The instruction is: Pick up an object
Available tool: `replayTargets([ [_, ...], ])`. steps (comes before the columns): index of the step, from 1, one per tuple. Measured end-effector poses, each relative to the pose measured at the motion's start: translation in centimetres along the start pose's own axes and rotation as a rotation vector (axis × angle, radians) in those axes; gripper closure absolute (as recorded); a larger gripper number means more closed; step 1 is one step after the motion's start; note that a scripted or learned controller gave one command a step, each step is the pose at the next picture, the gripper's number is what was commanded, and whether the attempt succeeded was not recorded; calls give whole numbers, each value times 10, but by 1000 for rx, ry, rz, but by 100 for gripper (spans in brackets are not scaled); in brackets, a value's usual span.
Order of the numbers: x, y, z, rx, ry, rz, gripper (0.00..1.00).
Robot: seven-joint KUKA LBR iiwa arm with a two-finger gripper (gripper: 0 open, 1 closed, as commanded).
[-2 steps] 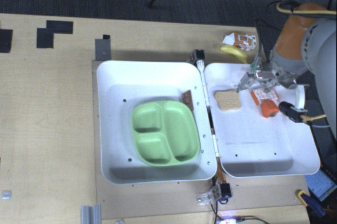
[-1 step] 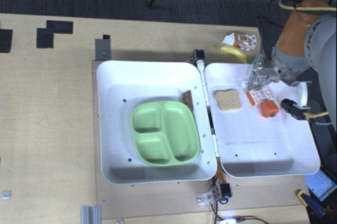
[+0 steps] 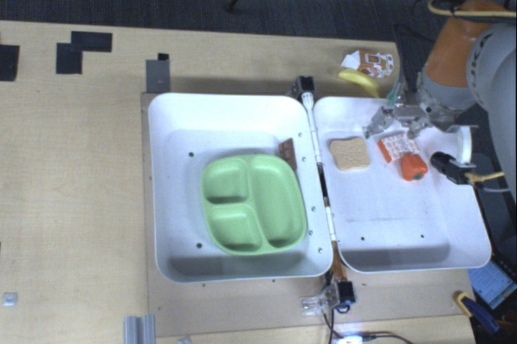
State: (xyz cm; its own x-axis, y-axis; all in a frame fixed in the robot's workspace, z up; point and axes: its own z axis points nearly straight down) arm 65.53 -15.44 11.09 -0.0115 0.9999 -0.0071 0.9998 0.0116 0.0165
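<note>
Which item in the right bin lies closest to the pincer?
The red-and-white packet, right under the pincer; the orange piece and bread slice lie farther.

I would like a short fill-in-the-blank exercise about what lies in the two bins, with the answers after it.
1. The divided plate in the left bin is ____ in colour.
2. The plate has ____ compartments.
3. The slice of bread lies in the ____ bin.
4. The gripper is over the ____ bin.

Missing words: green; three; right; right
</note>
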Motion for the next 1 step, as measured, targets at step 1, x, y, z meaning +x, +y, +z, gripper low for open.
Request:
replayTargets([
  [1, 40, 19, 19, -4, 2, 4, 0],
])
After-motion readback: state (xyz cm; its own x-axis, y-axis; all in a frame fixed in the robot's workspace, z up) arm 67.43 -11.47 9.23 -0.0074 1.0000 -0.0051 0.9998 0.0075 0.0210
